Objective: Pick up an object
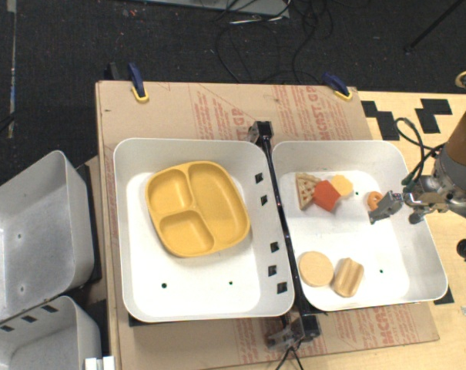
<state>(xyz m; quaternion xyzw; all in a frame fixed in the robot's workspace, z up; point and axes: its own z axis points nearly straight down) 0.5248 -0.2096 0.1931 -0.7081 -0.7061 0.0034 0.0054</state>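
Grey jaws [388,206] beside small orange piece [375,200].

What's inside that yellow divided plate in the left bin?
Nothing I can see: the yellow divided plate has three compartments, all showing bare. The plate itself covers the floor of the left bin beneath it, so anything under it is hidden.

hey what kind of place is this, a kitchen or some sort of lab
Most likely a robotics lab, not a kitchen: two white bins clamped on a cardboard-topped bench, toy food for grasping trials, and loose cables on the dark floor.
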